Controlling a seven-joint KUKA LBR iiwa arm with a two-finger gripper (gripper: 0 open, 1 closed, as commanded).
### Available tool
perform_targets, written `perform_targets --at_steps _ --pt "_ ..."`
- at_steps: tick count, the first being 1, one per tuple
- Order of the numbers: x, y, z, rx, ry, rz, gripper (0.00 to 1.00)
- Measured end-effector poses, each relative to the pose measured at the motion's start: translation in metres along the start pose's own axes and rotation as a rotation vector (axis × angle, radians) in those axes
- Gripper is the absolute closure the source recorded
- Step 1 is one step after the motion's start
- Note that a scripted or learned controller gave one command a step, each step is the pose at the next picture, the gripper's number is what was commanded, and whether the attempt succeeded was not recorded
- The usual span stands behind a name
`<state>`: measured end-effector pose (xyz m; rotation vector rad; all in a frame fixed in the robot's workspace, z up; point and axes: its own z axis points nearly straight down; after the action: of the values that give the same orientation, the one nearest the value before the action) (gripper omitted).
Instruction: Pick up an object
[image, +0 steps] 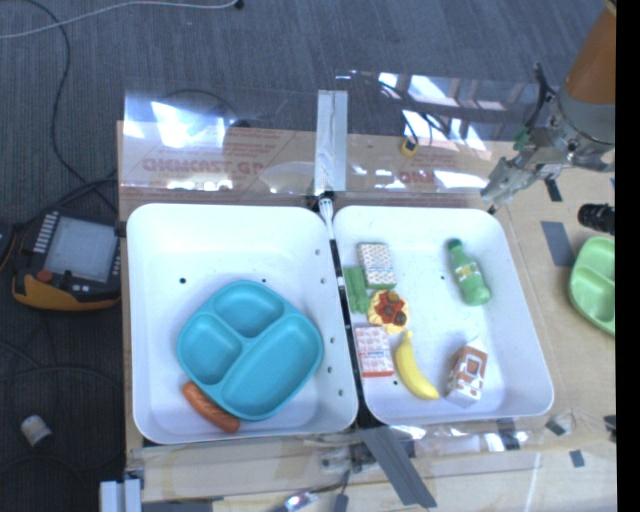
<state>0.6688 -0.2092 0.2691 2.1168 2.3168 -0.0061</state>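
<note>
The right bin (520, 300) holds a green bottle (467, 272), a checkered packet (376, 263), a green block (355, 288), a small pizza toy (388, 310), a red and white packet (372, 352), a banana (413, 368) and a brown carton (467, 372). In the left bin (170, 240) lie a blue divided plate (250, 347) and a sausage (210, 407). My gripper (508, 180) hangs above the right bin's far right corner, just beyond its rim. It is well apart from every object and nothing shows in it.
A green plastic item (597, 280) sits on the bench right of the bins. A teach pendant (65, 262) lies on the floor at the left. Shiny transparent sheeting (330, 150) runs behind both bins.
</note>
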Motion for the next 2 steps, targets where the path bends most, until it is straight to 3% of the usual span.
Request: perform_targets --at_steps 2 --pt "-0.0005 0.0006 -0.0189 0.004 -0.014 -0.002 1.00"
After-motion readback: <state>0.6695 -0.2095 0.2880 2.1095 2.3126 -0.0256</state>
